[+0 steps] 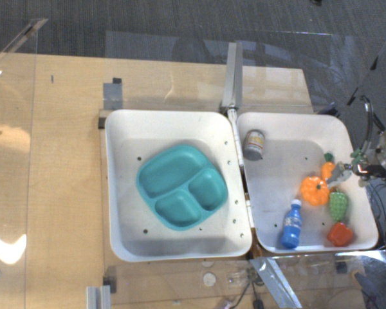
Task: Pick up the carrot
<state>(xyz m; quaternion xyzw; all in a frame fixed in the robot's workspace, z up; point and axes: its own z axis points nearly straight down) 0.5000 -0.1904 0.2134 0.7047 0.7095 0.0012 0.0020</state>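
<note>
— Pincer [345, 170] sits at the right white plastic bin's [289, 126] right wall, beside the small orange carrot with green top [327, 169]. Clenched or released?

— Can't tell; too small. I'd centre it over the carrot and descend straight, clear of the orange toy pumpkin [314, 191] touching below it.

my right bin [280, 136] is crowded along its right wall: carrot [327, 170], orange pumpkin [314, 190], green item [338, 205] and red item [340, 234] sit close together. blue bottle [291, 225] blocks the front. open floor lies beside the can [254, 144].
</note>
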